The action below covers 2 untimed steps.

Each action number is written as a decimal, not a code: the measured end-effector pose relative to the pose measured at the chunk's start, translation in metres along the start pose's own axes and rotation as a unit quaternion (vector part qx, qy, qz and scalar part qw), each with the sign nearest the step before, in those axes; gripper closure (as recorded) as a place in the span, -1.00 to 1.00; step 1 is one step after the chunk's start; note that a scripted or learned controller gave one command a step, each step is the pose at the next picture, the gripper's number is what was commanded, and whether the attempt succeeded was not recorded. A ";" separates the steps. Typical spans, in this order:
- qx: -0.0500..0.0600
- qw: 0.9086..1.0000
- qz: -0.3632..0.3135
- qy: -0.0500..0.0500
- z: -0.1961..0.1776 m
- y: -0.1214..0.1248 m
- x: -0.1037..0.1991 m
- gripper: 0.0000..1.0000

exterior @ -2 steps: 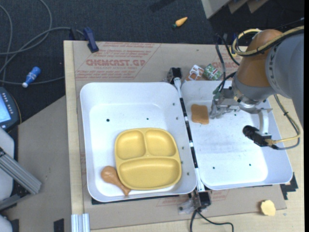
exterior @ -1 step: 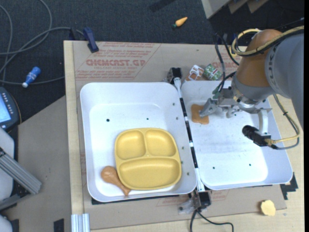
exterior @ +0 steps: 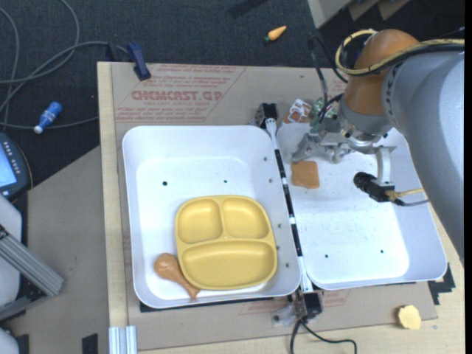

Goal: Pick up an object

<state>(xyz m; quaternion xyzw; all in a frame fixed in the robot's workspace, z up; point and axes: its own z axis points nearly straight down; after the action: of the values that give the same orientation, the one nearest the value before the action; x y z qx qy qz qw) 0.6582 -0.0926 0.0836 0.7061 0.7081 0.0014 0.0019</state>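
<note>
Fig.: desk w/ two white bins, read L to R.

- **Far L:** you see a blue bottle on the dark floor, off the desk.
- **Desk, top-L corner:** a blue clip.
- **L bin:** a tan drumstick lies at bottom L, tucked against the yellow plate. The plate has 3 compartments and lies flat in the bin's lower half.
- **Floor beyond the desk, approx. mid-view:** a small orange bit.
- **R bin:** a tan slab lies flat near the top-L corner, close to the wall between the bins.
- **Jaws:** they hang just past the slab at the bin's far edge. Nothing shows between them. You cannot tell whether they are open or closed.
- **Arm:** grey w/ an orange band, it enters from the R.
- **Desk, bottom-R corner:** a yellow lump, outside the bin.
</note>
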 end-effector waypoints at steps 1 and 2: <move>0.001 1.000 0.001 0.000 -0.001 0.003 0.000 -1.00; 0.004 1.000 0.002 0.001 -0.002 -0.026 -0.007 -1.00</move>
<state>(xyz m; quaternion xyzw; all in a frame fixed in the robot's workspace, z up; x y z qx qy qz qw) 0.6326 -0.0998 0.0850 0.7077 0.7065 -0.0010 -0.0013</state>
